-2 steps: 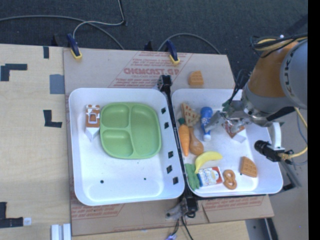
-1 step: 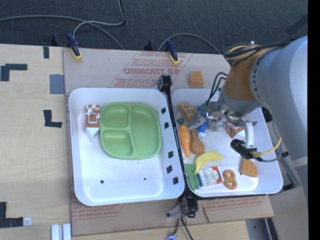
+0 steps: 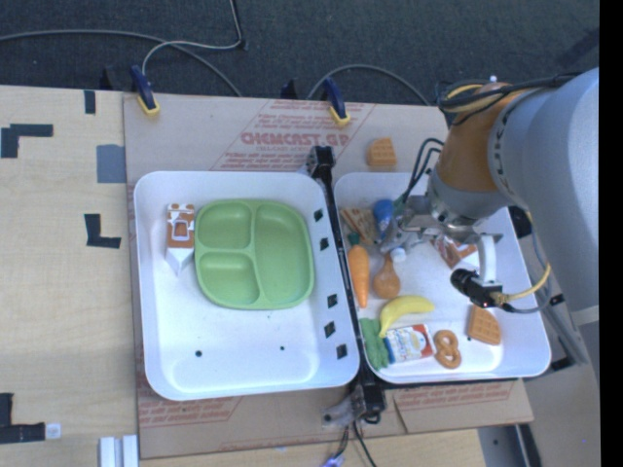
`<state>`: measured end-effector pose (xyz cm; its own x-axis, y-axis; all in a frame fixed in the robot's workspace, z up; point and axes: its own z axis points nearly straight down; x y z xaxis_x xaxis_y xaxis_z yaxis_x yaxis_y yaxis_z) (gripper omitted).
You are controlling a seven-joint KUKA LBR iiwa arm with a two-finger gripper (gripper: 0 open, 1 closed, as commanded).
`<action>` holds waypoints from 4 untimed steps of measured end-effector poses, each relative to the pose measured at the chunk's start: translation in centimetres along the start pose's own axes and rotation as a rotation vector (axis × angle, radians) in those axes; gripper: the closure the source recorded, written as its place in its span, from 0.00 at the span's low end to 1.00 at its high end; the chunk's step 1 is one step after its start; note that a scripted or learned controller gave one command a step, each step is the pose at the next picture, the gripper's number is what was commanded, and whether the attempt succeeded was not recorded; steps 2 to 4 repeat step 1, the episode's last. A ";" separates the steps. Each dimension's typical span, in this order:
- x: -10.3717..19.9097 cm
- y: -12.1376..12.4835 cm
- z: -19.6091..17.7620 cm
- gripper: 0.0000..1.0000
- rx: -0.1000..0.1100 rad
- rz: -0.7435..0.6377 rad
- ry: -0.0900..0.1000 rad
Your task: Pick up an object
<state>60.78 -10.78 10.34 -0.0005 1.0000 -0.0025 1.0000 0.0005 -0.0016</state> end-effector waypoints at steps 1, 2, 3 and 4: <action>4.1 -2.0 -9.6 1.00 -0.002 -0.002 0.002; 4.1 -2.0 -9.6 1.00 -0.002 -0.002 0.002; 4.1 -2.0 -9.6 1.00 -0.002 -0.002 0.002; 4.1 -2.0 -9.6 1.00 -0.002 -0.002 0.002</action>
